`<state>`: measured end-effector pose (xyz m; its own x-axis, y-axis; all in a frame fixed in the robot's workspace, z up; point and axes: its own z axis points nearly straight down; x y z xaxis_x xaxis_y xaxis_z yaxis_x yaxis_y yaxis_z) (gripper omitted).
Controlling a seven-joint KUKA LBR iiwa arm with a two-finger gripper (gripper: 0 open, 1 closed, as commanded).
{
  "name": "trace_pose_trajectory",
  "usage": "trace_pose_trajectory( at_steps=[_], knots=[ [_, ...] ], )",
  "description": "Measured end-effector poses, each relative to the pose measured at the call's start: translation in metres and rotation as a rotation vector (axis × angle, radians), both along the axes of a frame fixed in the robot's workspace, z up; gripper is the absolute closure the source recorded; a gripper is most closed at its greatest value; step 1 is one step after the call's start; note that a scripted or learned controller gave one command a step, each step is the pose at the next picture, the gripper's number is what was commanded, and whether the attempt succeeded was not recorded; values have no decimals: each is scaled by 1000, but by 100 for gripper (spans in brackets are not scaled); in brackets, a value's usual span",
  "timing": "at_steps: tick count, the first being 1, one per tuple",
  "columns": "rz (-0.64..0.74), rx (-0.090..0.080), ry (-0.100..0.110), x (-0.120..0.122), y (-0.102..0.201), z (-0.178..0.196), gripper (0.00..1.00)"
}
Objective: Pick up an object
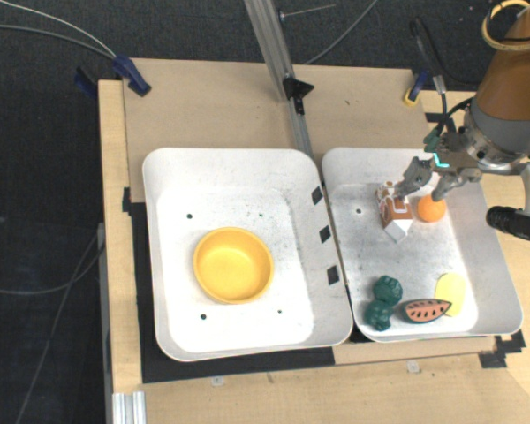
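My gripper (pixel 427 185) hangs over the upper part of the right bin (pixel 486 263), fingers spread open. Just below its fingertips lies a small orange ball (pixel 431 209), not held between them. A brown and white block (pixel 394 213) sits immediately left of the ball, near the left finger. At the bin's front lie a green broccoli toy (pixel 383 301), a watermelon slice (pixel 426 310) and a yellow piece (pixel 450 290).
The left bin (pixel 172 228) holds a yellow bowl (pixel 233 264). A metal pole (pixel 274 51) slants down to the gap between the bins. Black clips (pixel 325 234) line the divide. The arm's orange band (pixel 512 69) is at the right edge.
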<state>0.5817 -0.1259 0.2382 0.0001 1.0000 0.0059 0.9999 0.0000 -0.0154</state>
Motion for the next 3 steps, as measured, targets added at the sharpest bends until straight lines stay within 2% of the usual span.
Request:
trace_pose_trajectory(
  at_steps=[1, 2, 3],
  knots=[
    [1, -1, -7, 1, 0, 4, 0],
    [2, 0, 1, 2, 8, -43, 0],
    [-2, 0, -1, 1, 2, -88, 0]
  ],
)
